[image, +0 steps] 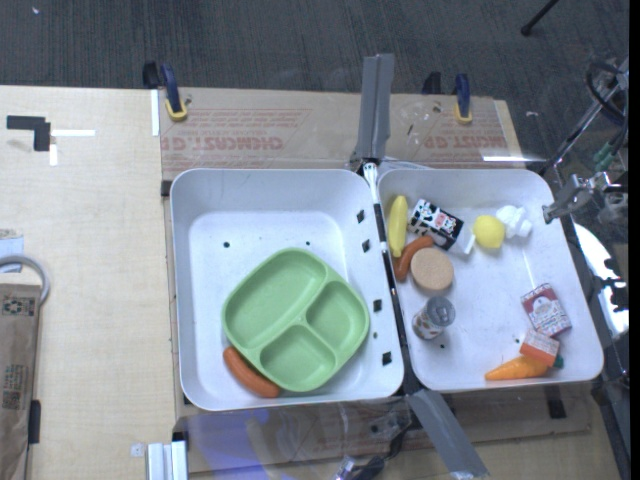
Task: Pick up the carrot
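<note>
The carrot (519, 368) lies in the right bin (470, 376), down in the near right corner, close against the bin's front wall. Its long axis runs roughly left to right with a slight upward tilt toward the right; the pointed orange tip faces left and the thick end, with a hint of green, faces right, touching or just beside a small red-and-white carton (541, 345). A second small carton (546, 310) sits just above that. The claw (566, 204) appears at the upper right edge of the same bin, near the rim, but it is small and tangled with cabling, so how far it is open cannot be told, and nothing can be seen between its parts. From there the carrot lies toward the near edge and a little left, well apart. Judging from this, the approach would need to close across the carrot's short width, while minding the front wall and the neighbouring carton.
</note>
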`<state>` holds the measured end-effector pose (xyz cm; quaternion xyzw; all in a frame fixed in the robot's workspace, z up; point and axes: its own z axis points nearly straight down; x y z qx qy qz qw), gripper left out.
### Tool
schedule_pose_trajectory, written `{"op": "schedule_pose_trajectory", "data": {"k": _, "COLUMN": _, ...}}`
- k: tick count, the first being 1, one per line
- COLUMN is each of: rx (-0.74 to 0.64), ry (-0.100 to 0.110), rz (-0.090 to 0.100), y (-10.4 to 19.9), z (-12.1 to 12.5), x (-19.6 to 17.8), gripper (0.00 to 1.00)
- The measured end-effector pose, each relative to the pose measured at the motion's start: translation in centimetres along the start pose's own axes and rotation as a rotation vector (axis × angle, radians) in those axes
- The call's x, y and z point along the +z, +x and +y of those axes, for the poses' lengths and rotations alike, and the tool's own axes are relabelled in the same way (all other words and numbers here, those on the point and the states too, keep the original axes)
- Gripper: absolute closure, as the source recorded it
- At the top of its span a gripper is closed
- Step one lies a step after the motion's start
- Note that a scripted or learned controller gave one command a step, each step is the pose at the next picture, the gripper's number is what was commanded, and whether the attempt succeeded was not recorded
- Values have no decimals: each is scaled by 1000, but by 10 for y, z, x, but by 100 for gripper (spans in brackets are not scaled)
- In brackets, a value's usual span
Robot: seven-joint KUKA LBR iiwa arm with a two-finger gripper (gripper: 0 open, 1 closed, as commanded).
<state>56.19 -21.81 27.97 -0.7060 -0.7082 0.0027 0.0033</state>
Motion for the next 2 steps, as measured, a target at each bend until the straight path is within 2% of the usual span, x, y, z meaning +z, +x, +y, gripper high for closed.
{"op": "schedule_pose_trajectory", "data": {"k": 1, "rx": 90, "ry": 1, "rz": 1, "y": 60, "z": 5, "x": 130, "gripper": 0}}
{"op": "schedule_pose_trajectory", "data": {"k": 2, "rx": 216, "ry": -3, "rz": -1, "y": 20, "z": 40, "x": 84, "gripper": 0}}
